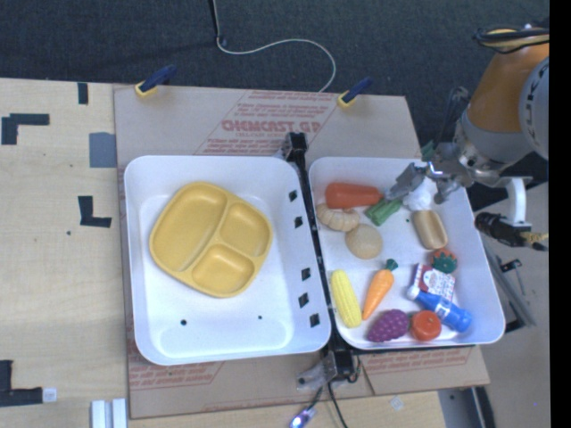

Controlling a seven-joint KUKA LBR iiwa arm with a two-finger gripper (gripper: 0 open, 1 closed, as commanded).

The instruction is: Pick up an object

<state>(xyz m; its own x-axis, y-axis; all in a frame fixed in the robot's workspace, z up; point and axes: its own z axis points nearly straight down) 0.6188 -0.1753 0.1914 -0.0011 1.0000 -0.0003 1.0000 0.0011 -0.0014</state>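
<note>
The pincer [412, 185] hangs over the far edge of the right bin [489, 275], low among the toy food, and whether it is spread or pressed together I cannot tell, since the metal parts blur into one another at this slant. The likeliest thing for it to take is the green piece [384, 210] lying just under and beside it near the far edge, next to the orange-red sausage-like piece [352, 194]; I see nothing plainly gripped. By its look the green piece is hollow moulded plastic (as is all this play food), so I judge it light, stiff and rather slick, apt to squirt out if pinched at an end. A hold across its narrow middle would serve best. The tan bread-like roll [430, 229] sits just nearer the bin's right wall and may be nudged on the way down. Toward the near edge lie the corn cob [346, 297], the carrot [378, 291], the purple grapes [388, 326] and a blue bottle [450, 312] in the near right corner, all well apart from the pincer. The left bin [143, 310] carries a yellow divided plate [211, 238], which is wide and shallow, a poor thing to pinch except at its rim.
</note>
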